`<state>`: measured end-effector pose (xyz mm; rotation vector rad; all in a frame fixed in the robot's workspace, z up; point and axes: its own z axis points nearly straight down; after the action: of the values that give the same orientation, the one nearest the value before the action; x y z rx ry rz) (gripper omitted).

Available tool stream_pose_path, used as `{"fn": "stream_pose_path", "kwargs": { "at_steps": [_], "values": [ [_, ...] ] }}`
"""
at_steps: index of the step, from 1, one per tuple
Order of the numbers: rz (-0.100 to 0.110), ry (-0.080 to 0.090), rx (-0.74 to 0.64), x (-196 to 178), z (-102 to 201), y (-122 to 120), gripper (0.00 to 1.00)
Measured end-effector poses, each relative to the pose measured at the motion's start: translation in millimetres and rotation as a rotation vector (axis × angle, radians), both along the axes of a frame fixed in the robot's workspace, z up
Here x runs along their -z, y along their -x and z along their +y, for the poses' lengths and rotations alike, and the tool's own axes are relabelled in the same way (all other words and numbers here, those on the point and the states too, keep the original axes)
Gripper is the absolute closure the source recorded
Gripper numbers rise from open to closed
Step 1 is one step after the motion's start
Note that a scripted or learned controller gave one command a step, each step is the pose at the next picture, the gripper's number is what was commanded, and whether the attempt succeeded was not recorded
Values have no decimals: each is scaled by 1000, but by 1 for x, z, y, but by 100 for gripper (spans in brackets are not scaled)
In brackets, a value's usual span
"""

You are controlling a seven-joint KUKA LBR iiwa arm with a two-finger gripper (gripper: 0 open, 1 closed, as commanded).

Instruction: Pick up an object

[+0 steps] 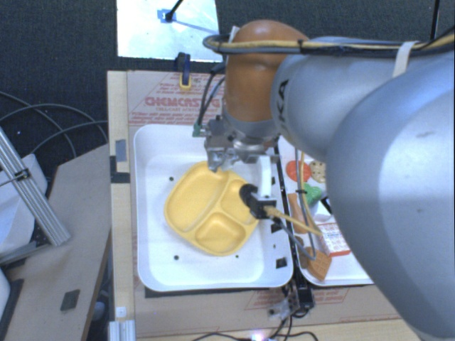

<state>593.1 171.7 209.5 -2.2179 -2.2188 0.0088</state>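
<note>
A yellow divided tray (pixel 206 208) lies tilted in the left white bin (pixel 160 261), its compartments facing up. My gripper (pixel 215 163) hangs over the tray's upper right edge, close to its rim or touching it. The orange band and grey arm cover most of the gripper from above. Nothing shows between the gripper and the tray that would tell a hold.
The right bin (pixel 348 272) holds a printed card or packet (pixel 320 222) with red, green and orange pictures, mostly hidden under the arm. A cardboard sheet (pixel 160 101) lies under the bins. A metal frame (pixel 28 190) stands at the left.
</note>
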Motion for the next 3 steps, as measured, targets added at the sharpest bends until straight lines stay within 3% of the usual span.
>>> {"fn": "stream_pose_path", "kwargs": {
  "at_steps": [1,2,3],
  "values": [
    [-3,0,0,114,27,-57,100],
    [-9,-1,-3,112,28,-59,0],
    [-10,-3,-6,125,65,-66,0]
  ]
}}
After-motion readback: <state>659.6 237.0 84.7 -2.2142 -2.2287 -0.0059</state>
